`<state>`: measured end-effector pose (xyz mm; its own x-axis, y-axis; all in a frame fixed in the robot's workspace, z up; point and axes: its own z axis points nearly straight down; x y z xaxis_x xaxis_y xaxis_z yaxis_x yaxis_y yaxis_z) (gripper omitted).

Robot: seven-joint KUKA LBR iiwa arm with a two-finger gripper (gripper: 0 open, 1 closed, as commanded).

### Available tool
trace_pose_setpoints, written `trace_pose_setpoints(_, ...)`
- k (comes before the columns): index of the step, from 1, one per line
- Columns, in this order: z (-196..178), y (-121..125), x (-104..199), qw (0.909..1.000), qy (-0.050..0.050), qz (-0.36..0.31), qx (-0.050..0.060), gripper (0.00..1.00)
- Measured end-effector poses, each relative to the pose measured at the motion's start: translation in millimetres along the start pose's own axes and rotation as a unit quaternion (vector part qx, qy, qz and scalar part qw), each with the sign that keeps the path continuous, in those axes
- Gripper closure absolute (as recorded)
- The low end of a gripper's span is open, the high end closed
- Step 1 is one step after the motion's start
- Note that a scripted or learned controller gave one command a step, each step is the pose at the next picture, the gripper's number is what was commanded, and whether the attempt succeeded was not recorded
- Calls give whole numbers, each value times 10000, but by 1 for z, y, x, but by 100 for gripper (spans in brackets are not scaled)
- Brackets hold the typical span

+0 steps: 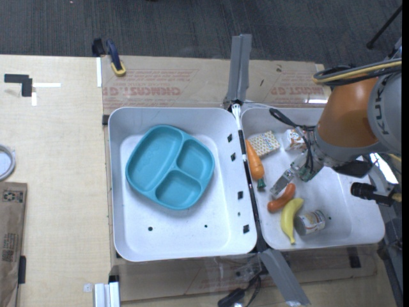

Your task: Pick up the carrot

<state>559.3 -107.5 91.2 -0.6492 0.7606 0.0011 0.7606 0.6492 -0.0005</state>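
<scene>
Banana (291, 217) and can (311, 222) sit at the right bin's (339, 235) near edge; carrot (255, 160) lies by its left wall, untouched. Gripper (284, 183) hovers just right of it above the sausage (281, 197), fingers narrowly apart, holding nothing. Approach step; next move calls for shifting left over the carrot.

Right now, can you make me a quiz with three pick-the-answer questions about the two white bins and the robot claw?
1. Where is the carrot?
A. On the blue plate
B. In the right bin, by its left wall
C. On the floor

2. How many sections does the blue plate have?
A. Three
B. One
C. Six

3. Is the carrot in the claw?
A. Yes, lifted up
B. Yes, over the left bin
C. No, it lies in the bin

Answers:
1. B: the carrot lies against the left wall of the right bin.
2. A: the plate shows one long section and two smaller ones.
3. C: the claw sits apart from the carrot, near the red sausage.
</scene>
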Motion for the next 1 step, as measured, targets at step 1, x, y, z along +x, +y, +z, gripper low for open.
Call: trace_pose_setpoints(1, -9, -1, -2, 10000, -10, 28, -9, 100)
